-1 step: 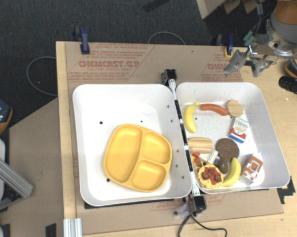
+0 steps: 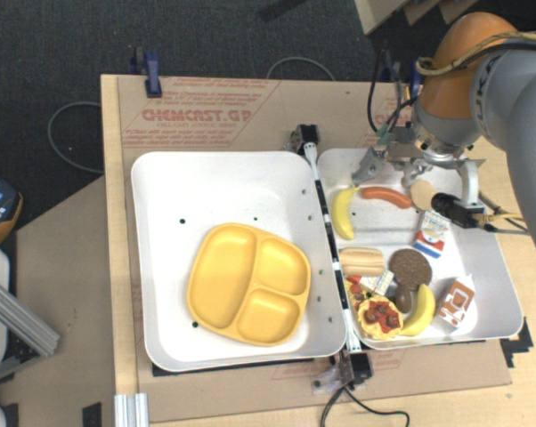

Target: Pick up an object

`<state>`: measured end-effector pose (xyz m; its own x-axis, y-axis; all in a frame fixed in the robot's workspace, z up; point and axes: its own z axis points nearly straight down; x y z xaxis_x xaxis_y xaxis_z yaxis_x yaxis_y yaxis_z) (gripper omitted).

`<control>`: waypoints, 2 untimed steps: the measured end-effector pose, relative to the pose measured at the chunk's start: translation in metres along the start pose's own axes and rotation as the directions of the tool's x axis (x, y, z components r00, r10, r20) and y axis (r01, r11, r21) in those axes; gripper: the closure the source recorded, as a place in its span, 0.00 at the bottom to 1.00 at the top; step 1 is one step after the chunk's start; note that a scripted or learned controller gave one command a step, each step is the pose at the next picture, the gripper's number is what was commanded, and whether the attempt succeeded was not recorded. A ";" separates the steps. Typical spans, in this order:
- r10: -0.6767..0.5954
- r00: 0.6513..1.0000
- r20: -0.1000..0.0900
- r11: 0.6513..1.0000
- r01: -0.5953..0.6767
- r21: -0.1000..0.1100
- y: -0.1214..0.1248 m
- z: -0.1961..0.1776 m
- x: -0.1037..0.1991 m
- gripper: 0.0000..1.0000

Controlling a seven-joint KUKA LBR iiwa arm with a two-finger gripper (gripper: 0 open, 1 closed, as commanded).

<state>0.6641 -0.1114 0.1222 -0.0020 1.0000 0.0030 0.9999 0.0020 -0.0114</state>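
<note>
Two shallow white bins sit side by side on a cardboard-covered bench, seen from above at a slant. The left bin [image 2: 161,203] holds one yellow three-compartment plate [image 2: 248,282], lying flat near its middle. The right bin [image 2: 499,274] is crowded with toy food: a hot dog sausage [image 2: 385,197] at the far end, a banana [image 2: 343,213] along the left wall, a hot dog in a bun [image 2: 361,260], a brown cookie [image 2: 410,268], a second banana [image 2: 419,311], a pizza slice [image 2: 380,317] and two small cartons [image 2: 433,236] [image 2: 456,302]. The gripper [image 2: 398,161] hangs over the far end of the right bin, just beyond the sausage, likely lined up to take it. Whether its pincer is apart or together cannot be told. The banana lies just beside the sausage and may crowd the grasp.
</note>
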 end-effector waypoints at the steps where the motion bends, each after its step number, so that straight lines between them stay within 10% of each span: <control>1: 0.004 1.000 0.003 1.000 -0.004 -0.006 -0.006 0.041 -0.032 0.00; 2: 0.003 1.000 0.003 1.000 -0.003 -0.014 -0.003 0.026 -0.030 1.00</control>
<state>0.6604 -0.1413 0.0961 0.0008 1.0000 -0.0005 1.0000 -0.0008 0.0025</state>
